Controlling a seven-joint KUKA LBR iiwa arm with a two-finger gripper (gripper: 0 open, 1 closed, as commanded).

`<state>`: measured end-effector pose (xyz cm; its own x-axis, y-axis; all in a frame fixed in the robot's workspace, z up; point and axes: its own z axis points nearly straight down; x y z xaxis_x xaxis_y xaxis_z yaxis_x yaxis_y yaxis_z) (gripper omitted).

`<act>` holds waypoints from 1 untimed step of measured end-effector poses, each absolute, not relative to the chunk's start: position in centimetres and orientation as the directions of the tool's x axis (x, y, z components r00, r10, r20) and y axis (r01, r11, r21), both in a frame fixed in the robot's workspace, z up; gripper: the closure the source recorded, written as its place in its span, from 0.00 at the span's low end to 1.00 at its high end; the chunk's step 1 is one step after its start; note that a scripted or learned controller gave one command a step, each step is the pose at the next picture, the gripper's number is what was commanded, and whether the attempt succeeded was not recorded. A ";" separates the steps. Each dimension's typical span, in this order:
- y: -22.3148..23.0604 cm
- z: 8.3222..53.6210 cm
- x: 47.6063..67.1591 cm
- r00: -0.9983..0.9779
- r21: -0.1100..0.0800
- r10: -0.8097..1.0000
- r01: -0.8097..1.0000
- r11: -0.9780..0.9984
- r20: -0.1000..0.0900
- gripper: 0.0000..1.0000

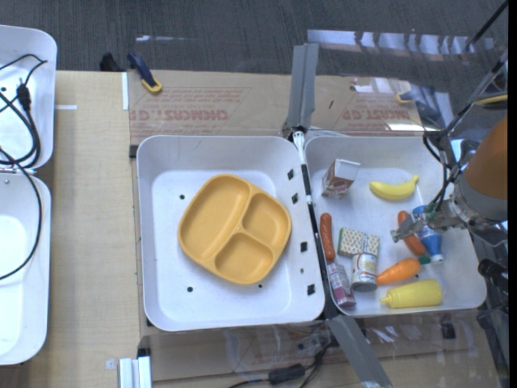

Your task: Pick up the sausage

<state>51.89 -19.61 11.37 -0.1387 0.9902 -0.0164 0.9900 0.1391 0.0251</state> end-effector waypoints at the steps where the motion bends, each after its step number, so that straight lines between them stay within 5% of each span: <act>1: -17.3 10.5 53.0 -0.171 0.024 0.985 0.985 0.171 -0.008 0.00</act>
